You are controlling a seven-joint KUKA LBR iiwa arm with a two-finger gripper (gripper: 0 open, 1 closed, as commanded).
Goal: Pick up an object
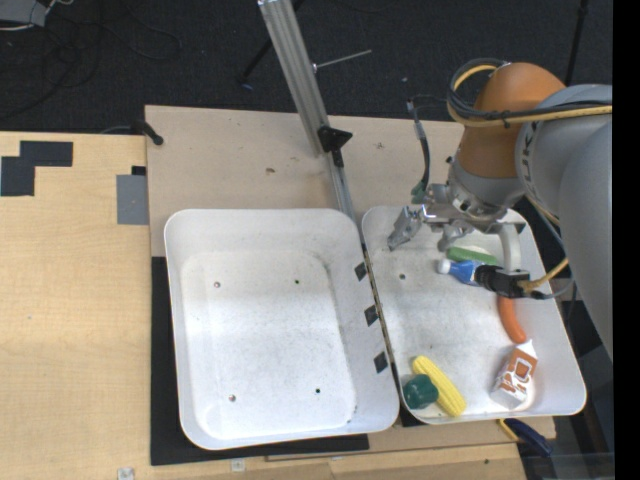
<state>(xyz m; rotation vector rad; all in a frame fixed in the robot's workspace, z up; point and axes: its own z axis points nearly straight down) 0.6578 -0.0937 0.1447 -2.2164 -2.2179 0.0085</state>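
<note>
Nearest the camera, a yellow corn cob [439, 384] and green block [420, 393] lie in the right bin [560, 398], well below my gripper [428, 225]. A blue tube [468, 270] lies just beside it. My gripper's state I cannot tell. I should centre above the tube before descending.

No readable text anywhere. The orange-and-white carton [515, 376] in the right bin [566, 396] has printing, but it's too blurred to read.

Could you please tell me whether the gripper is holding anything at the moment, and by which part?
Nothing is held: the gripper hangs over bare floor at the far end of the right bin, fingers open.
</note>
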